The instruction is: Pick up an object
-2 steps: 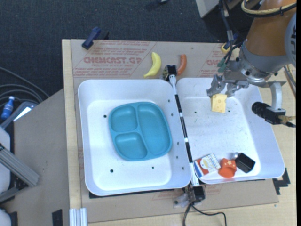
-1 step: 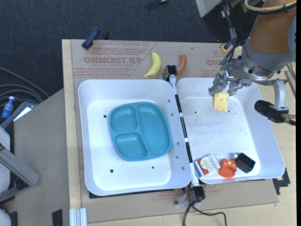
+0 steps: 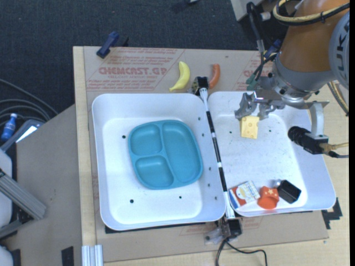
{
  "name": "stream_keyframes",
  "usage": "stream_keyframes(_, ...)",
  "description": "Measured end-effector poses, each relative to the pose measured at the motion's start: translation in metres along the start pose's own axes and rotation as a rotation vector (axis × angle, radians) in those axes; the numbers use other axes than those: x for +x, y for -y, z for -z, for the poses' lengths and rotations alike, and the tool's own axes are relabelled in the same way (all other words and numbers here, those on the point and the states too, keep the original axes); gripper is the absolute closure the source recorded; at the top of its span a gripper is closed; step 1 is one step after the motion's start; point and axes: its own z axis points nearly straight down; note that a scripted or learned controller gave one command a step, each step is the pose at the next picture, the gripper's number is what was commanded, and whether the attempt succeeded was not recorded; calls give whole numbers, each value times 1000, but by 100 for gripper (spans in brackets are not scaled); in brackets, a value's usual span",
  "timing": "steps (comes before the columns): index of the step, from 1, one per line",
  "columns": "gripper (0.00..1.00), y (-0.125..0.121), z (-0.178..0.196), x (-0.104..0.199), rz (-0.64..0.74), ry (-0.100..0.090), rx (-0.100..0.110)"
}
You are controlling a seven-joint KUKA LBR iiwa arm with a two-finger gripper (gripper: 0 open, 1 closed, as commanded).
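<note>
In the camera view you see the two-finger tool [image 3: 252, 108] in the right white bin [image 3: 310, 173], directly above a yellow wedge of toy cheese with holes [image 3: 249, 128]. The top edge of the wedge reaches up to the fingertips, but whether it sits between them or only below them, and whether the tool is open or closed, you cannot tell from this slanted view. I judge the wedge to be light and stiff, probably plastic, with smooth faces that can slip; take it across the two flat broad sides, near the thick end, not at the thin point. Now the count. In the right bin there is one cheese wedge, one small red-and-white carton [image 3: 244, 194], one orange rounded toy [image 3: 268, 198] and one black block [image 3: 289, 191], these three close together at the near edge. The left white bin [image 3: 108, 148] carries one blue plastic tray with three compartments [image 3: 165, 154]. On the counter [image 3: 133, 71] behind the bins lie one yellow toy banana [image 3: 181, 76] and one orange toy carrot-like piece [image 3: 214, 76].
</note>
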Motion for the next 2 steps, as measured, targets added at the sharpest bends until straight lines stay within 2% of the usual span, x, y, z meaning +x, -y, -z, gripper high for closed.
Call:
stream_keyframes(1,100,-20,-6,-29,-2,2,-4)
stream_keyframes(2,100,-9,-2,-3,0,0,1)
